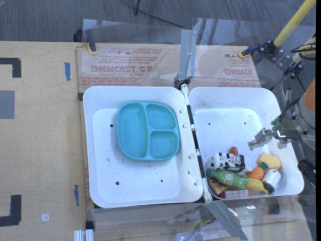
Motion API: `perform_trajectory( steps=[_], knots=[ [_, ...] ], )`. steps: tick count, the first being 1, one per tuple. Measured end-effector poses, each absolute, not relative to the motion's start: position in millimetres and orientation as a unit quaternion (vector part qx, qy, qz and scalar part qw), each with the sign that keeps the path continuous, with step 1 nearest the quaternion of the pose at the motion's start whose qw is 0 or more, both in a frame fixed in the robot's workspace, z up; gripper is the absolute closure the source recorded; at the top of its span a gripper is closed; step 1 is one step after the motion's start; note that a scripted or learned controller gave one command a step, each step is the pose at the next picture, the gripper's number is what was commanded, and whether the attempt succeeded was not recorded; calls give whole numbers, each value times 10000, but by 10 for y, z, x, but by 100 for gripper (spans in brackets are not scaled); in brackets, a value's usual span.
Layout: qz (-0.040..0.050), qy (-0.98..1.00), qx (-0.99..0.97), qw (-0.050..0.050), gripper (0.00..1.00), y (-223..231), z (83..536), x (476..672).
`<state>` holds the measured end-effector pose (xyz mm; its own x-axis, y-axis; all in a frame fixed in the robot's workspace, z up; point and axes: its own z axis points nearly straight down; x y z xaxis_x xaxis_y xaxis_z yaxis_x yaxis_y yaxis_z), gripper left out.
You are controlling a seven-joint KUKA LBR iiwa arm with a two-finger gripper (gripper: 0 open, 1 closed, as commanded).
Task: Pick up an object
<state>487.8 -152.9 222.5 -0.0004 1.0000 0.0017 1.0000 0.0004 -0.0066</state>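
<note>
Objects: toy pile [241,177] in lower right of frame, front of right bin [225,102]
Gripper: [268,138] above pile at right, nothing between fingers, jaws released
Left bin: [100,134] holds teal divided plate [148,130]
</note>
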Motion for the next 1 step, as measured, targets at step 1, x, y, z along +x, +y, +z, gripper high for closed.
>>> perform_trajectory(
  steps=[1],
  knots=[
    [9, -6727, -7399, 12, 0, -1906, 918, 4800]
  ],
)
